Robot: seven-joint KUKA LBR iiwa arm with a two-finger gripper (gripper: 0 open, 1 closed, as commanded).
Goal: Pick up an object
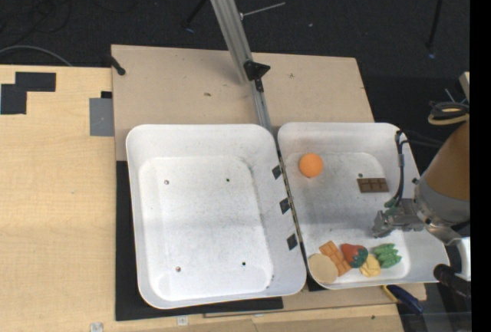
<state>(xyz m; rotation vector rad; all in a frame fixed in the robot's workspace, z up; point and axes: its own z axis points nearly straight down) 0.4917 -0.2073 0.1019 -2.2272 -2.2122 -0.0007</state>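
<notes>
Bench [322, 85], tan board top, w/ 2 white bins side by side: left bin [146, 169] & right bin [337, 135].

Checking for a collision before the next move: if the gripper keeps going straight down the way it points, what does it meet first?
Probably bare floor of the right bin, just above the green toy. The gripper seems clear of it, though depth is hard to judge.

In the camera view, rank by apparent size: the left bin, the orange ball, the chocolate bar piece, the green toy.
1. left bin, by far the largest.
2. green toy and chocolate bar piece look about alike; I won't rank them.
3. orange ball, close to those two, perhaps slightly smaller.
</notes>
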